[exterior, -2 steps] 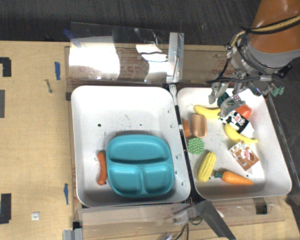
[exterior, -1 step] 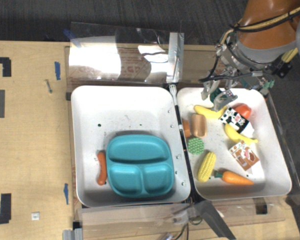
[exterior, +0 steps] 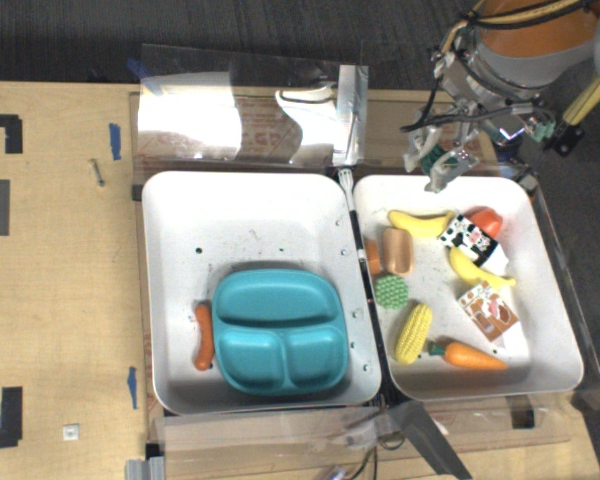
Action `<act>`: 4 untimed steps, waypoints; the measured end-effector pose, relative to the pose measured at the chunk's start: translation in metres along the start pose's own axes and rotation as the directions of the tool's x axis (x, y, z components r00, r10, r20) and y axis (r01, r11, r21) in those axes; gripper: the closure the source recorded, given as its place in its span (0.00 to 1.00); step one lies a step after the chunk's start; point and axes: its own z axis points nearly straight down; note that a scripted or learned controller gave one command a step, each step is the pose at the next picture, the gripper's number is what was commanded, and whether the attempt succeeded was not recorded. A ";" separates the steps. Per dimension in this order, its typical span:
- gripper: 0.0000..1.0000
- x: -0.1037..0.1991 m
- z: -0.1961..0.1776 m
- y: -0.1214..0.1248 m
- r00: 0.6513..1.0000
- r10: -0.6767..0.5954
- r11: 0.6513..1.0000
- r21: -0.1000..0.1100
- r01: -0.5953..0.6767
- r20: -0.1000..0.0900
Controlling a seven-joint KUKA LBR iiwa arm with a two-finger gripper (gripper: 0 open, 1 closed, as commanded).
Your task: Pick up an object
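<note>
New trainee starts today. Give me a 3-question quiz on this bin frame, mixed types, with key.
1. True or false: the teal tray lies in the left bin.
2. Which lies nearest the right bin's front edge? A) carrot B) cow-print carton C) green ball
3. Fill in: the gripper hangs over the right bin's ___ edge.

Key: 1 true; 2 A; 3 far (back).
</note>
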 end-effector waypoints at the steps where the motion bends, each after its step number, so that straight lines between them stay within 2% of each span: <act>1: 1.00 -0.003 -0.009 0.004 0.999 -0.050 0.999 0.000 0.050 0.000; 2: 1.00 -0.001 -0.015 0.001 0.998 -0.060 0.998 0.000 0.060 0.000; 3: 1.00 -0.006 -0.015 0.010 0.997 -0.074 0.997 -0.001 0.074 -0.001; 4: 1.00 0.007 -0.013 -0.012 0.977 -0.213 0.977 0.000 0.213 0.000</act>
